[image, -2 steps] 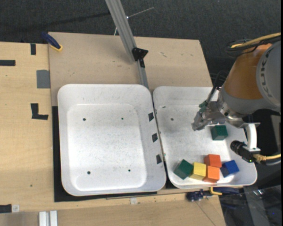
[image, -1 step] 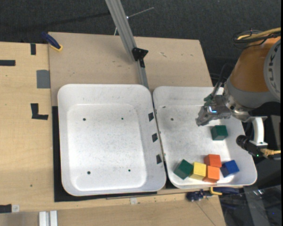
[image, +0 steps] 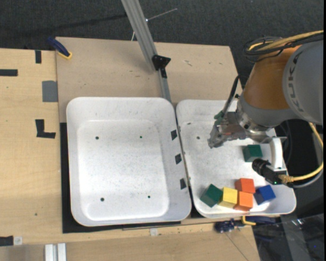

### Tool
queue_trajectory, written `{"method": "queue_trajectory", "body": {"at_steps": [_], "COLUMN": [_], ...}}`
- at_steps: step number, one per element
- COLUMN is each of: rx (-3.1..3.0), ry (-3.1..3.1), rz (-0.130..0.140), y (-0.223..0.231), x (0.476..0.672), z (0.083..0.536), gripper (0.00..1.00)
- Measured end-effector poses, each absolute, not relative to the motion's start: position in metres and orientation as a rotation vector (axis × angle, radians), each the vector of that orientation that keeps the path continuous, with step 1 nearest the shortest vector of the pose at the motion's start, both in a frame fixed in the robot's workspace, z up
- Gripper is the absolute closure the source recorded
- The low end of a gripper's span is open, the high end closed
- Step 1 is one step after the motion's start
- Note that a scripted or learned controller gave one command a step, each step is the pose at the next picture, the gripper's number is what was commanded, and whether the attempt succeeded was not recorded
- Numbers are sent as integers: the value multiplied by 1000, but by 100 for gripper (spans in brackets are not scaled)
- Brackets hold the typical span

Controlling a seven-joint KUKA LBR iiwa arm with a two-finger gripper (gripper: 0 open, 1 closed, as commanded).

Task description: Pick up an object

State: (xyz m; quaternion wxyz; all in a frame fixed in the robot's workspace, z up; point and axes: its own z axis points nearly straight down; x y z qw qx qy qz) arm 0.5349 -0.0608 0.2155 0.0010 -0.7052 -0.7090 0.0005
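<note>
Basically, bench (image: 114, 64) carries two white bins side by side: left bin (image: 76, 145) with nothing but specks and a few dark dots, right bin (image: 198, 118) holding all the blocks. Arm (image: 277, 80), grey with an orange band, comes in over the bench's right edge and hangs above the right bin's middle. Gripper (image: 217, 137) sits over bare bin floor toward the far half of the right bin, nothing seen between it and the floor; too blurred and dark to tell how wide it is set. Blocks cluster at the right bin's near right corner: dark green block (image: 211, 194), yellow block (image: 229, 196), two orange blocks (image: 244, 192) stacked or butted together, blue block (image: 265, 193). A separate green block (image: 252, 151) lies alone by the right wall, near the gripper but clear of it, just beside a black cable fitting (image: 263, 170). No grasp yet by my read; task looks at the approach step. Risks: descending where it hangs closes on empty floor; going for the cluster, the blocks touch each other, so a finger may land on a neighbour and shove the pile or lift two; the lone green block sits tight to the wall, so a finger could clip the rim.
</note>
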Motion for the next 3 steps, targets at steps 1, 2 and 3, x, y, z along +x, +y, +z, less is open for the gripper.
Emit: {"method": "queue_trajectory", "body": {"at_steps": [1,2,3], "rx": [-2212,-2212,-2210], "ry": [-2225,-2225,-2229], "rz": [2,3,-2], "y": [-8,41,97], "x": [521,508,494], "z": [209,205,227], "gripper": [100,100,100]}}
